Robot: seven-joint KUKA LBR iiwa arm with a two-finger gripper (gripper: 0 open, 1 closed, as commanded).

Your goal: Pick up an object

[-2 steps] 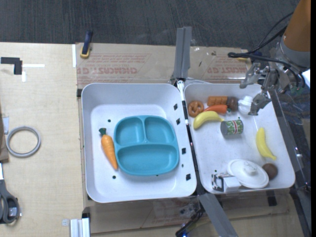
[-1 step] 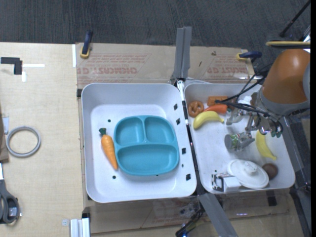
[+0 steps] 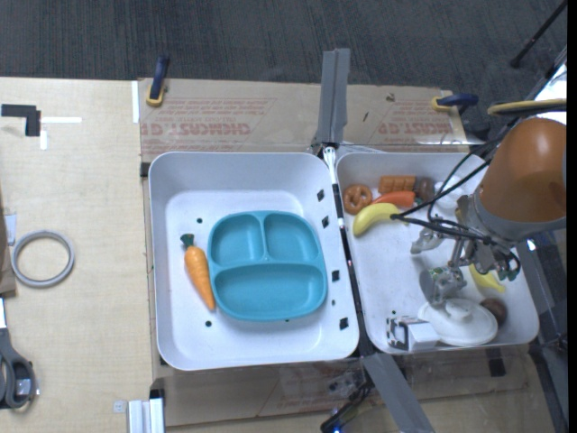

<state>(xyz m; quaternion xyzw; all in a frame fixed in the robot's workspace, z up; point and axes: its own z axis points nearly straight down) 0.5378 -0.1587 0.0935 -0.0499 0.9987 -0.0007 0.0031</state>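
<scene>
My gripper point(image 3: 444, 285) hangs low in the right bin point(image 3: 388, 269), just above a white dish point(image 3: 462, 321) at the bin's front. Beside it on the right lie a yellow piece point(image 3: 487, 280) and a small brown ball point(image 3: 493, 310). A white box point(image 3: 410, 332) sits at the front left of that bin. At its back are a banana point(image 3: 374, 216), a pretzel point(image 3: 357, 195), an orange stick point(image 3: 397, 185) and a brown piece point(image 3: 424, 188). The left bin point(image 3: 162, 242) holds a blue divided plate point(image 3: 268, 266) with a carrot point(image 3: 198, 276) beside it.
The arm's orange band point(image 3: 532, 170) looms over the right bin's right side, with black cables running towards the banana. A grey tape roll point(image 3: 41, 258) and scissors point(image 3: 13, 382) lie on the bench at left. Clamps point(image 3: 160, 79) hold cardboard behind the bins.
</scene>
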